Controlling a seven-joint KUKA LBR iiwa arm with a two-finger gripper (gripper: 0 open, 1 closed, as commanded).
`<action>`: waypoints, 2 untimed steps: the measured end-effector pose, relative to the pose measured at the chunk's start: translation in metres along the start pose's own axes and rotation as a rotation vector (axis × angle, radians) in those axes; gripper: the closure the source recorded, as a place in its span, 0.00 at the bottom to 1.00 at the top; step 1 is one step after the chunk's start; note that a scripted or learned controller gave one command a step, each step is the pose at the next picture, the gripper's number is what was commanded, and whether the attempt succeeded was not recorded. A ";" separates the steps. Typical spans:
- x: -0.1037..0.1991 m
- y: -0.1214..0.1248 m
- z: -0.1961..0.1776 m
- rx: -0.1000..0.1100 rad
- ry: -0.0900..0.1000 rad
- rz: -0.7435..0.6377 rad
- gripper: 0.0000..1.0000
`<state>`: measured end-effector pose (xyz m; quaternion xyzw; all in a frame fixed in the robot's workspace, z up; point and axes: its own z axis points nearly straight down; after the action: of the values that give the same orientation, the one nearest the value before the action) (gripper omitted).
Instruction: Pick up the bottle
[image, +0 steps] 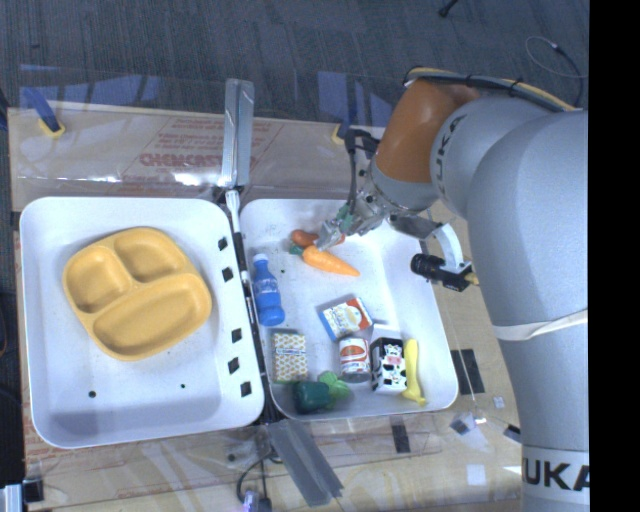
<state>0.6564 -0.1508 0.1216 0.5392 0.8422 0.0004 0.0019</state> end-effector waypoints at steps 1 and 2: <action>-0.054 -0.025 0.029 0.006 0.004 -0.096 1.00; -0.031 -0.014 0.030 0.007 0.005 -0.048 1.00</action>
<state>0.6565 -0.1850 0.0920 0.5187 0.8550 -0.0011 -0.0020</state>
